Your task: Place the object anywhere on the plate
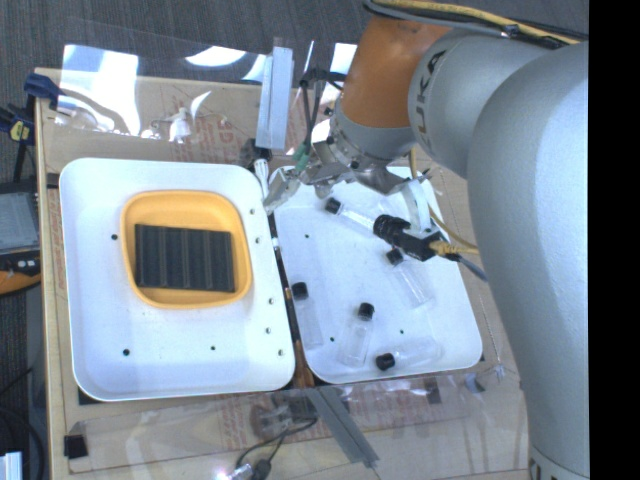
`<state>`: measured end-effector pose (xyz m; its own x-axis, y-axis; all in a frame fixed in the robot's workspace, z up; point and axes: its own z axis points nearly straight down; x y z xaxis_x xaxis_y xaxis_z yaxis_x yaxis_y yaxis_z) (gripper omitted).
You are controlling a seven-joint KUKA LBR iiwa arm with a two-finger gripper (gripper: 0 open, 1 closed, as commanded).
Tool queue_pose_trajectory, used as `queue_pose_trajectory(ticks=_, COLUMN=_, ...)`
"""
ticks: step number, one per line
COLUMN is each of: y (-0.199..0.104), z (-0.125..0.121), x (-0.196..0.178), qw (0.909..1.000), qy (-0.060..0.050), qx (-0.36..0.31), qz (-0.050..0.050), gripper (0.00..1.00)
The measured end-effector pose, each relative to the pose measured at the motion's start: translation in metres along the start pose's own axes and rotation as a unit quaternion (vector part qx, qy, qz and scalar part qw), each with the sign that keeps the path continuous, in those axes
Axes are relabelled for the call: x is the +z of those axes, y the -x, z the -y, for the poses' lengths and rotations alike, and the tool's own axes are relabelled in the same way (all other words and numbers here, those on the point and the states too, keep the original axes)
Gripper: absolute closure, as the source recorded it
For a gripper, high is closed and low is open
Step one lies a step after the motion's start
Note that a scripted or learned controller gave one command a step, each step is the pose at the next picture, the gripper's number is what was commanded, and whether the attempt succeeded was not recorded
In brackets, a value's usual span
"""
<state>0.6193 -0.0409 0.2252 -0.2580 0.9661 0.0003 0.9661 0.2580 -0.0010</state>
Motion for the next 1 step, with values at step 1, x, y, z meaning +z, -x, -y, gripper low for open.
queue_pose_trajectory(ticks=1, y=-0.0788, z=-0.0527, x=0.0342, qw=0.995, qy=0.0, qx=-0.1, qz=0.0, gripper=0.0)
